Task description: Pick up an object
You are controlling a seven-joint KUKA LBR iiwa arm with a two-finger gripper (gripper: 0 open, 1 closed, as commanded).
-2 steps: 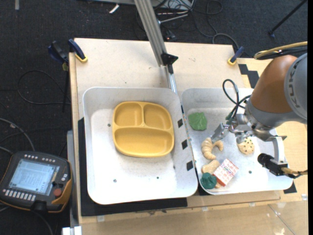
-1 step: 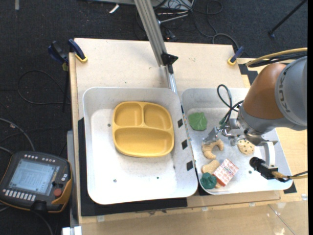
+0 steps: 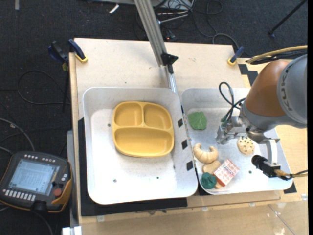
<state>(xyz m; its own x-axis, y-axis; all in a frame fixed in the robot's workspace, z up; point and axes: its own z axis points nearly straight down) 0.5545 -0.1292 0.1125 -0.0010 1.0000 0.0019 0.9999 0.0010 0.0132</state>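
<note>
Gripper (image 3: 224, 134): low in the right bin (image 3: 274, 182), centre-right of frame — open or closed, cannot tell.
Croissant (image 3: 206, 153): just below-left of it, long axis running left to right.
Cookie (image 3: 245, 144): just to its right.
Green leaf (image 3: 198, 120): up-left.
Tray (image 3: 143, 129): left bin — well apart.

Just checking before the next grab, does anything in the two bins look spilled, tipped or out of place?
Nothing stands out. The yellow divided plate lies flat in the left bin. In the right bin, the green piece, croissant, cookie and red-and-white packet lie loose, with nothing spilled.
</note>
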